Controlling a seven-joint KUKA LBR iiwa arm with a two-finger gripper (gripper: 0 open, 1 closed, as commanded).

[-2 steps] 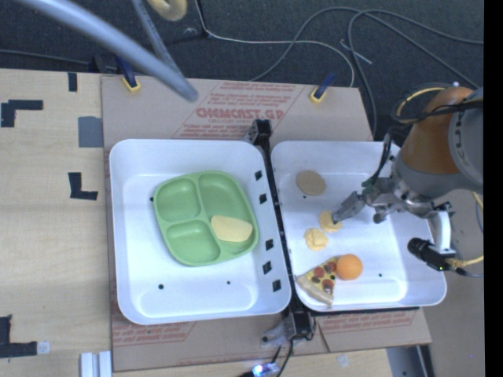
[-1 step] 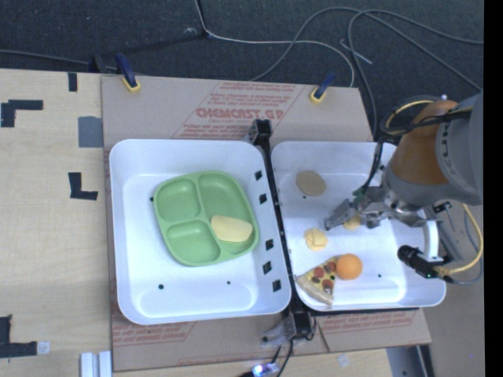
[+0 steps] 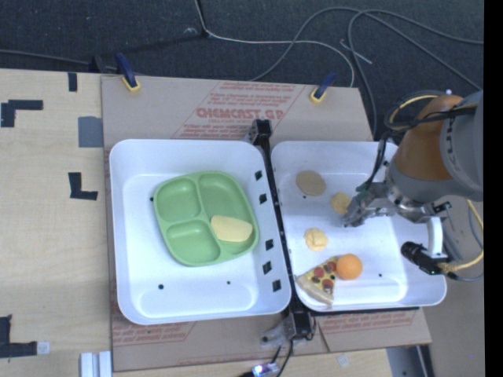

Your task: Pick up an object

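The arm reaches in from the right, its orange band above the right bin (image 3: 393, 289), and the gripper (image 3: 354, 214) hangs low over that bin's floor. Its tip is dark and small from this angle, so I cannot tell how far the claw is spread, and nothing can be seen caught in it.

Just left of the tip lies a small yellow piece (image 3: 339, 203), very close to it, perhaps touching. Further back and to the left sits a tan round cookie (image 3: 310, 183). Nearer the front is a pale yellow lump (image 3: 315, 239), and in the front part of the bin an orange ball (image 3: 349, 267) rests against a pizza slice (image 3: 318, 281), whose point turns towards the front left corner.

In the left bin (image 3: 134, 289) lies a green divided plate (image 3: 189, 210), tilted on the bin floor, with a pale yellow wedge (image 3: 232, 228) in its right-hand front compartment.

Both bins sit on a sheet of cardboard (image 3: 236, 108) clamped at its back edge.
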